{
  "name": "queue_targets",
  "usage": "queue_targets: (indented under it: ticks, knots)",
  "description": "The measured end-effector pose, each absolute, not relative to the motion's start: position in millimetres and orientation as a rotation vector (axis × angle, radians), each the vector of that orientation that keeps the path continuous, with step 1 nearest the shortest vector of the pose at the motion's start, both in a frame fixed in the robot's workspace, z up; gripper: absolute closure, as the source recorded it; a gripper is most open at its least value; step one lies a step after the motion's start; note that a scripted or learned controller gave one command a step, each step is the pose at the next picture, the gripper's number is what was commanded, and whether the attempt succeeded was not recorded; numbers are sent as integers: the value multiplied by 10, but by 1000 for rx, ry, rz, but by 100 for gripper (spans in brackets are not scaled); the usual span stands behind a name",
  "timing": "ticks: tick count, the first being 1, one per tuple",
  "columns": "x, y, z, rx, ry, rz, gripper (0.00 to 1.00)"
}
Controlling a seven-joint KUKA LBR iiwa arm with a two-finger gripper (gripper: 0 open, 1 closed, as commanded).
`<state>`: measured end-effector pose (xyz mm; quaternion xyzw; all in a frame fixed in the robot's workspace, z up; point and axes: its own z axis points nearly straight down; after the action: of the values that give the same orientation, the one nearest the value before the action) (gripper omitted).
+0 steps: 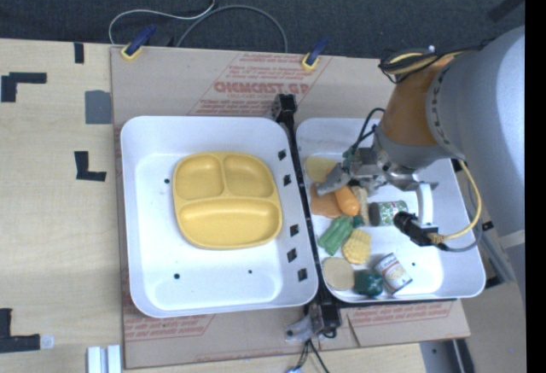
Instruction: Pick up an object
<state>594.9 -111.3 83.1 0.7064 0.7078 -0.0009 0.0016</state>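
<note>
My fingers (351, 177), their state impossible to tell, hung over the orange toy (345, 201) in the right bin (456, 273); it looked light, hard and slippery, best pinched across its narrow middle.

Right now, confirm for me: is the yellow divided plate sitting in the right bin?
No. The yellow divided plate lies in the left bin, apart from the toy food in the right bin.

The grey arm (490, 98) reaches in from the right, orange-banded wrist bent down, claw (345, 183) lowered.
</note>
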Motion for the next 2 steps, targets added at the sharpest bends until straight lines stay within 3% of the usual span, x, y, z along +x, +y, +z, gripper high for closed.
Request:
queue_targets:
  ticks: [1,2]
  knots:
    - [5500,-981,878,2216,2212,6,0]
    - [5517,-977,981,2215,2215,8,100]
